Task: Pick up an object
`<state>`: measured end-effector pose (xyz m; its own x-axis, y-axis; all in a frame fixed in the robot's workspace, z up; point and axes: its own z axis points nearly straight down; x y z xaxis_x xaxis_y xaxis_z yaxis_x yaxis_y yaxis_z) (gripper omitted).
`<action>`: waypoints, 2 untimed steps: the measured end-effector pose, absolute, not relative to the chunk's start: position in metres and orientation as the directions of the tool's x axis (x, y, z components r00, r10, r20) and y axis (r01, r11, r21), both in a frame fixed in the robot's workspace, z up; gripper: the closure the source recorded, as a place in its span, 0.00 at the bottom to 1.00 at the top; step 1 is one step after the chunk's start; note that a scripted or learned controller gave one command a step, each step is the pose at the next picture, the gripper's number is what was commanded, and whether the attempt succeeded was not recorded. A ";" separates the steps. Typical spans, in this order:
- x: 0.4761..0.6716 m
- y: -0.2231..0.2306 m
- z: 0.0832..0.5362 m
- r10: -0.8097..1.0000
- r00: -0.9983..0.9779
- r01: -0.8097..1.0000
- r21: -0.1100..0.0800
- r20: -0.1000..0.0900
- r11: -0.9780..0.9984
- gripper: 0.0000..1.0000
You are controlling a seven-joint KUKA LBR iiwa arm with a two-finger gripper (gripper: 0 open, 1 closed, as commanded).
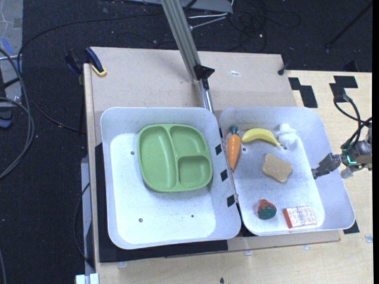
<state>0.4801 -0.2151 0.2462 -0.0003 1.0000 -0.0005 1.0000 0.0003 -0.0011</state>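
Bench point(148, 76): a tan board that carries both bins; everything below I place against my right bin.
Left bin point(118, 218): white and shallow, touching the right bin's left wall along the middle seam.
Right bin point(334, 176): white and shallow, my landmark; all the small things lie in it.
Green tray point(175, 157): three compartments, lying flat in the left bin, well left of the right bin's seam.
Metal pole point(180, 28): slants down from the top edge and ends just above the seam where the right bin's upper left corner begins.
My pincer point(324, 165): dark, at the right bin's right rim, reaching in over the wall at about mid-height; I cannot tell how my fingers stand, and I see nothing between them.
Carrot point(233, 151): orange with a green top, upright along the right bin's left wall, far across the bin from my pincer.
Banana point(260, 136): yellow, curved, in the right bin's upper part, just right of the carrot's top.
Sponge point(277, 168): tan block near the right bin's middle, the nearest thing to my pincer, with bare floor between us.
Red and white packet point(301, 216): flat in the right bin's lower right corner, below my pincer.
White lump point(287, 135): touching the banana's right tip, in the right bin's upper part.
Red and green fruit point(266, 209): small, in the right bin's lower part, just left of the packet.
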 end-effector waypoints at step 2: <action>0.486 -0.213 0.202 1.000 0.000 1.000 -0.003 0.001 0.000 0.00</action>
